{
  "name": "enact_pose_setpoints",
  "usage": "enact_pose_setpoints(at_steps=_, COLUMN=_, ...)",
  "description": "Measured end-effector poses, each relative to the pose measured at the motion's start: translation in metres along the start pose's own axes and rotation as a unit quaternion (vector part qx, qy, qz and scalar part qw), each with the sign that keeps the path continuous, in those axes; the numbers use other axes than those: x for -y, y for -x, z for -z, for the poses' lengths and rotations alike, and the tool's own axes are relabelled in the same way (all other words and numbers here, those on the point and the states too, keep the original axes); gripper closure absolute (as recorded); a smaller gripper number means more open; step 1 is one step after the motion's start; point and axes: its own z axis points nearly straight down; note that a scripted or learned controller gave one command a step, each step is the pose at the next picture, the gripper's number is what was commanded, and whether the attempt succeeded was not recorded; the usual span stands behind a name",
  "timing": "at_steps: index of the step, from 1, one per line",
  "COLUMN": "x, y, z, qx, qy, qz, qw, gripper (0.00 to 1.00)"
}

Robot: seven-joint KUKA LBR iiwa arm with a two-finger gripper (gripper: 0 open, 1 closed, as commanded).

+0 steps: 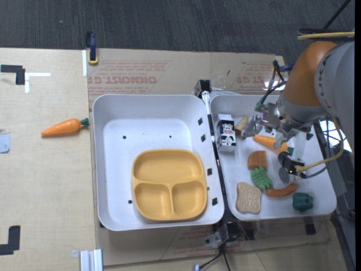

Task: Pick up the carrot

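Note:
A small orange carrot lies in the right bin, near its back. My gripper hangs directly over it and hides part of it. Whether it touches the carrot I cannot make out. A second, larger carrot with a green top lies on the bench outside the bins, far to the left.
The right bin also holds a white carton, a bread slice, a green leafy piece, a brown piece, a sausage and a green pepper. A yellow divided plate sits in the left bin.

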Motion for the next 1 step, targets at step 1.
enact_pose_setpoints(at_steps=1, x=-0.0071, y=0.028, z=-0.0328, qx=0.0, qy=0.0, qz=0.01, qw=0.9999, gripper=0.0)
